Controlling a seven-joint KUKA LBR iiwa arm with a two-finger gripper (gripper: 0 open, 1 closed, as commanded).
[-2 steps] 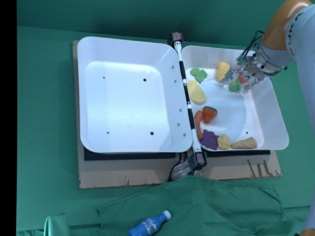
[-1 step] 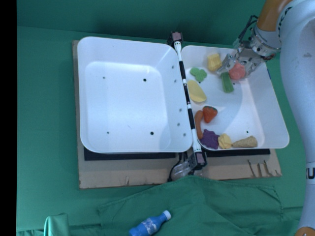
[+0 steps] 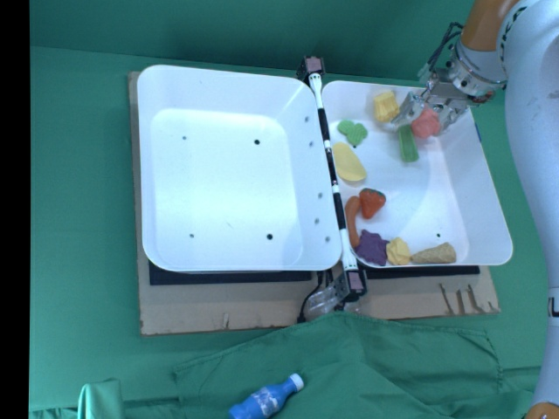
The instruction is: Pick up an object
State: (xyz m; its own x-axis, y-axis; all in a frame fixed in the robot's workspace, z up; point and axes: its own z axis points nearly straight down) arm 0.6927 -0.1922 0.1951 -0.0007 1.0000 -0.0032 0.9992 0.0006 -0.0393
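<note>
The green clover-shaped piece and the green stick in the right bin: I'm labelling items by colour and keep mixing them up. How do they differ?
The green clover-shaped piece is lobed and flat-looking; the green stick is long and narrow. The clover-shaped piece lies near the divider between the bins, apart from the arm; the stick lies just below the gripper. Both are green and sit in the right bin.

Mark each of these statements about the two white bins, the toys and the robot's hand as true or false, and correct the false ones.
1. Every toy lies in the left bin. False: they lie in the right bin.
2. The hand is over the far part of the right bin. True.
3. A blue bottle lies on the green cloth outside the bins. True.
4. The purple toy sits at the far edge, by the hand. False: it lies at the near edge, beside a yellow toy.
5. The green stick lies near the hand. True.
</note>
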